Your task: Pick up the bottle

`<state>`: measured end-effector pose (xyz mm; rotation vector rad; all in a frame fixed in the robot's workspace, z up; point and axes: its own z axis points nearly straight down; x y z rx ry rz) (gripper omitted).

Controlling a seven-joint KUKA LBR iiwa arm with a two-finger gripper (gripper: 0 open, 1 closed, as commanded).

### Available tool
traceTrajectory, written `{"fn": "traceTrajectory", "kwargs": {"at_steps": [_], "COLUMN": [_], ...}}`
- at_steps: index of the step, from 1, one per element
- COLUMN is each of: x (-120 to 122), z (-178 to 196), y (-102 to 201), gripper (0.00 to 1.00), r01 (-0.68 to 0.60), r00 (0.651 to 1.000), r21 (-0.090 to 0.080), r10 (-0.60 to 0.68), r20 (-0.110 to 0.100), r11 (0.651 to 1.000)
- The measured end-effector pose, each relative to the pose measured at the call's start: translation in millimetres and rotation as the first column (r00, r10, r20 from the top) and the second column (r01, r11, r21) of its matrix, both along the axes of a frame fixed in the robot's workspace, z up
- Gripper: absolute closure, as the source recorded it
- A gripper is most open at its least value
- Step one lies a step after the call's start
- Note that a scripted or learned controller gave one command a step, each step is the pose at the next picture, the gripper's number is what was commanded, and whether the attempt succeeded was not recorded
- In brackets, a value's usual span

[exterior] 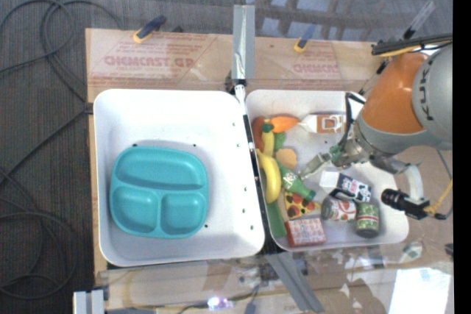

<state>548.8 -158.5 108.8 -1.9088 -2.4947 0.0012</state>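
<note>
Brown board covers the bench [184,62], printed with faded red lettering and held by clamps at its far edge; beyond it lies grey carpet with black cables looping across. Two shallow white bins sit side by side. The left bin [147,103] holds a teal divided tray [158,191] lying flat. The right bin [324,101] is crowded: a yellow banana [270,176] along its left wall, an orange and red toy vegetable [276,126] near the far corner, a red box [305,232] at the near edge, a small carton [324,123] at the far wall, and a can [338,209] beside the bottle [367,220], a small green one with a dark label standing near the bin's near right corner.

The grey arm with its orange band [394,103] comes in from the right and hangs over the right bin. The gripper [324,162] is over the middle of that bin, apart from the bottle; its fingers are small and lost against the clutter, so I cannot tell whether they are apart or together. Several items under the arm are partly hidden, and the black and white object [355,187] beside the can is too blurred to name.
</note>
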Motion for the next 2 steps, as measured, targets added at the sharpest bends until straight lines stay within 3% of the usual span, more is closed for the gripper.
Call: {"fn": "traceTrajectory", "kwargs": {"at_steps": [1, 2], "x": [-32, 65], "z": [-18, -19], "y": [38, 33], "gripper": [0.0, 0.0], "r01": [-0.081, -0.105], "r00": [0.997, 0.994], "r21": [-0.008, -0.005], "r10": [0.081, 0.105], "r20": [0.016, 0.014], "r11": [0.997, 0.994]}}
